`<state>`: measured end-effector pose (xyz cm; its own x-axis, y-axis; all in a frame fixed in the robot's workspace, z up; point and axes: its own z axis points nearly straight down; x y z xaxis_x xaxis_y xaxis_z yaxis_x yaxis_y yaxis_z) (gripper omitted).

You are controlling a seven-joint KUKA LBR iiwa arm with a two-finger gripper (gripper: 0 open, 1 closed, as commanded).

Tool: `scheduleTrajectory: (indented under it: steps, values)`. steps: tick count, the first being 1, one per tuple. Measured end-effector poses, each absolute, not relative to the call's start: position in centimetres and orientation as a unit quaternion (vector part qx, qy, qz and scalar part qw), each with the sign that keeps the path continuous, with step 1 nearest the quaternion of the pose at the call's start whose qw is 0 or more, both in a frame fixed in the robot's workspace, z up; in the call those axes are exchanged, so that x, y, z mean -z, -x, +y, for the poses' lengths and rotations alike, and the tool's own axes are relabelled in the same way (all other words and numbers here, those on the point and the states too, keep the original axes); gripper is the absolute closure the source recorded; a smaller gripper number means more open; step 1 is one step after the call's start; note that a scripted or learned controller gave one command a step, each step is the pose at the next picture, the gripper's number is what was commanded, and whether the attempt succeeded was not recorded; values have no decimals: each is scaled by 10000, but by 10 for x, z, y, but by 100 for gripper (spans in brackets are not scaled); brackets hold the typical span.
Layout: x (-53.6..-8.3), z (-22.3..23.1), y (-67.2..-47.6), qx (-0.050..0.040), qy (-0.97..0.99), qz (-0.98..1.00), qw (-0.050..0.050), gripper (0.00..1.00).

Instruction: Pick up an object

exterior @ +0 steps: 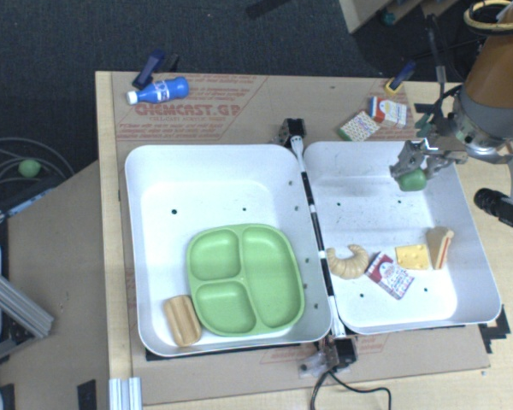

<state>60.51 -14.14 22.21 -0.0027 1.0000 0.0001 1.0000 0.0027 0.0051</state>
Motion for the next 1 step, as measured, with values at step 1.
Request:
scheduleTrajectory:
  steps: [1]
  values:
    - [-219, -75, -581, 1, -7066, 7076, -12, 100]
